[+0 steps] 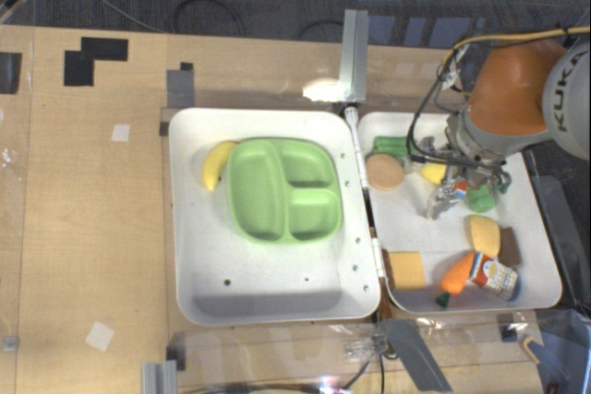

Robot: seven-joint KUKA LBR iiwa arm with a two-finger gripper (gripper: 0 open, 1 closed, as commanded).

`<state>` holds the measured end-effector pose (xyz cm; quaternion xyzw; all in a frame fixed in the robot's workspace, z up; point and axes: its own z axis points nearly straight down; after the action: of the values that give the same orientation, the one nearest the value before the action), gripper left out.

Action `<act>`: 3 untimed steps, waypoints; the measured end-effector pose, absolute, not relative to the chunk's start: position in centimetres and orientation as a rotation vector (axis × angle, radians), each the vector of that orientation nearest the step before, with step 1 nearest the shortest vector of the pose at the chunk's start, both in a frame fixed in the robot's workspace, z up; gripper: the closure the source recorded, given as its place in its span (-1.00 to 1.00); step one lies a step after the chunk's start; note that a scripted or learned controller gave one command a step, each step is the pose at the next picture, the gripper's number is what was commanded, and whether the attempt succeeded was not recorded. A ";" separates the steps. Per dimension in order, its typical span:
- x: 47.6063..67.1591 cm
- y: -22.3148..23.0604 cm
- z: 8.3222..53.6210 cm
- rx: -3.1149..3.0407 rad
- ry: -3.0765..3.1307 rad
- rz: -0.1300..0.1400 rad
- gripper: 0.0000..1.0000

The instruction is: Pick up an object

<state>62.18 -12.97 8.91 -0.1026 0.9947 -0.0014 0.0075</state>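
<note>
My gripper (449,195) hangs low in the right bin (545,291), below the orange wrist band (506,89). It sits among small items: a yellow piece (433,173) just to its left and a green piece (481,197) just to its right. A tan round item (385,172) and a green block (389,146) lie further left. Nearer the front are a pale yellow lump (484,233), an orange carrot (455,274), a small can (495,278) and a tan square (406,269). Whether anything is held is hidden.
The left bin (268,295) holds a green divided plate (282,189) with a banana (216,164) beside its left edge. A metal post (354,55) stands behind the ridge between the bins. Black cables loop by the wrist.
</note>
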 end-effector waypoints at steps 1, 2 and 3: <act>61.4 -14.8 8.9 -0.429 3.099 -0.004 -1.00; 60.7 -14.6 8.9 -0.448 3.095 -0.006 -1.00; 53.3 -13.7 9.1 -0.320 3.110 -0.005 -1.00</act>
<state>53.27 -13.71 9.10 -0.1022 0.9947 -0.0018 0.0078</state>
